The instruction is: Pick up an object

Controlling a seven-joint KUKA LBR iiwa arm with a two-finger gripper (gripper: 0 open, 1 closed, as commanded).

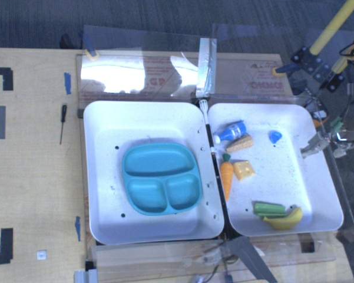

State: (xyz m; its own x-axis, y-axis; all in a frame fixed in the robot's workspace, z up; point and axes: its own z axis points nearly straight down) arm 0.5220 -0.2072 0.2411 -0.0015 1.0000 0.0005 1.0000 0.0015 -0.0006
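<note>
Bins sit side by side on the wooden bench (35, 175). The left bin (100, 128) holds a teal divided plate (161, 178) at its centre, one long compartment toward 12 o'clock and two smaller ones toward 6 o'clock. The right bin (306, 175) holds the loose objects. A blue-and-white bottle (231, 130) lies toward 10 o'clock, tilted, with a tan bread-like block (240, 143) just beside it on the 6 o'clock side. A small blue piece (275, 137) lies alone toward 12 o'clock, well apart from the rest. An orange carrot (226, 179) lies along the 9 o'clock wall, its green top pointing to 12 o'clock, and a yellow cube (244, 170) rests just beside it. Toward 6 o'clock a green stick-shaped item (268, 207) touches a yellow banana (286, 218). The gripper (316, 145) sits at the 3 o'clock rim of the right bin, above the wall, near none of the objects; whether its jaws are apart or together I cannot tell, and nothing is seen between them
</note>
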